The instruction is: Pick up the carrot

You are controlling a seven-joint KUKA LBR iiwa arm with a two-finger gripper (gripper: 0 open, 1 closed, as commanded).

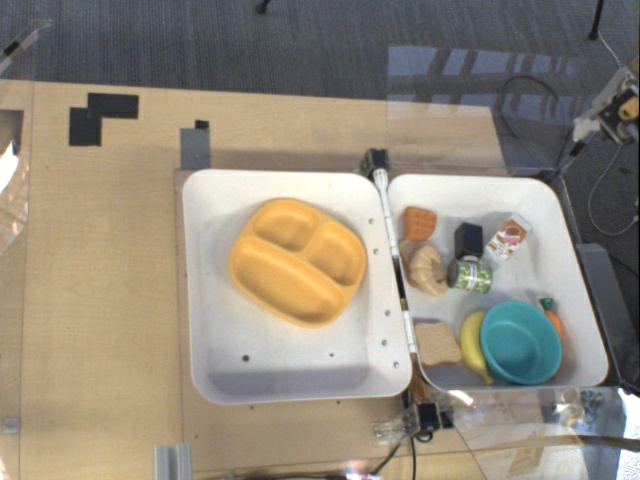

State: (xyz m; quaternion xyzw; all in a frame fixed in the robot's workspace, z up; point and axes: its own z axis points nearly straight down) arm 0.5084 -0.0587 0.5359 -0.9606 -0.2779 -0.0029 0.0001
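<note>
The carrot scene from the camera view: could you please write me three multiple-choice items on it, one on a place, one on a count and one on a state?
1. Where does the carrot lie?
A. on the yellow plate
B. in the right bin, at the teal bowl's right edge
C. on the bench outside the bins

2. How many compartments does the yellow plate have?
A. two
B. three
C. five

3. How does the teal bowl stand?
A. upright, opening up
B. upside down
C. on its side

Key:
1 B, the orange carrot with its green top peeks out beside the bowl near the right bin's right wall.
2 B, ridges divide the plate into one long and two smaller sections.
3 A, its hollow inside faces the camera.
</note>
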